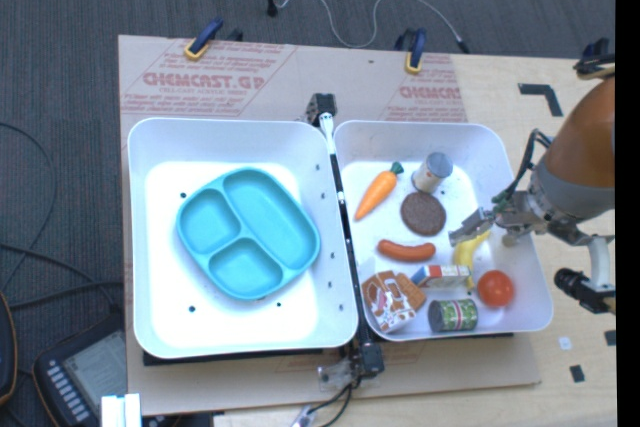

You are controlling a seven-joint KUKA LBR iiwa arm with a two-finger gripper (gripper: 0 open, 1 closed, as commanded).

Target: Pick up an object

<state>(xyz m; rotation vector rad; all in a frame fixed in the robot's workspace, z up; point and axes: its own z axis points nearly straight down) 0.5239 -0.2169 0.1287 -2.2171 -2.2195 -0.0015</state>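
yellow plastic banana [478,249] lies under the gripper [472,233]; it looks light, stiff and smooth, best taken across its middle. whether the gripper is open i cannot tell.

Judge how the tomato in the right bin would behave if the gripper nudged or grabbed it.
The tomato looks round and glossy, so it would probably roll when nudged and might slip from the fingers. It sits near the bin wall and the can, which would likely stop it quickly.
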